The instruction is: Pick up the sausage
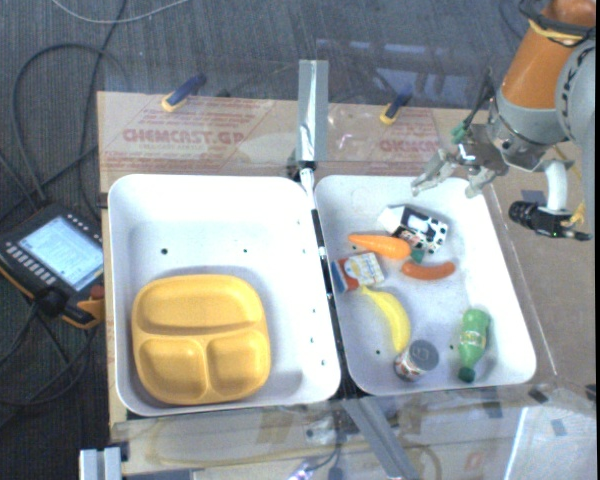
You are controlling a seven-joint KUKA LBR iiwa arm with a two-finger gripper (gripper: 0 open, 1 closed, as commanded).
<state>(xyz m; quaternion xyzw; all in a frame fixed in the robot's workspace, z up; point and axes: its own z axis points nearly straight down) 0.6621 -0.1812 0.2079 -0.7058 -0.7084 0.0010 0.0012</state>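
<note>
The sausage [429, 270] is a short reddish-orange link lying in the middle of the right bin [500, 268], just below a black-and-white packet [420, 229] and right of an orange carrot [378, 245]. My gripper [452, 174] hangs over the bin's far rim, up and to the right of the sausage and well apart from it. Its two fingers are spread wide, and nothing is between them.
The right bin also holds a small snack packet [363, 269], a banana [390, 316], a tin can [414, 359] and a green bottle [470, 342]. A yellow compartment tray [200, 338] sits in the left bin [160, 208]. A teach pendant [50, 258] lies at the left.
</note>
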